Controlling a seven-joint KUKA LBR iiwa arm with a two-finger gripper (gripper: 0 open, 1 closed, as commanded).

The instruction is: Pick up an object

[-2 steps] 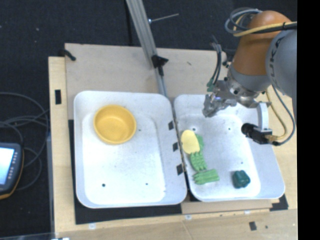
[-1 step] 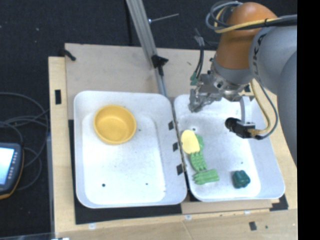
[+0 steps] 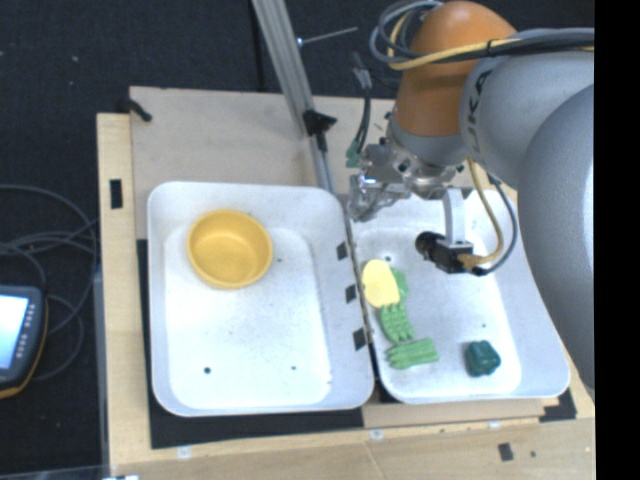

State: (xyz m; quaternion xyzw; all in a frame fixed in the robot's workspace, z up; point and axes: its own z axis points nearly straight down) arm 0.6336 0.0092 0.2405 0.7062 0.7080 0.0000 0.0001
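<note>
Nearest you, the small teal block [image 3: 482, 358] in the right bin [image 3: 530, 338] looks light and rigid, so grip its flat sides; the gripper [image 3: 366, 200] hovers apart, empty, jaw state unclear.

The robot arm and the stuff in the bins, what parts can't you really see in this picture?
- Tool, camera view: small and blurred, partly under the wrist, so open or shut cannot be told.
- Arm: cut off by the right edge.
- Green toys: too small to name; the yellow piece covers part of one.
- Right bin: its upper part is hidden by the arm.
- Screen: cut off by the left edge.
</note>
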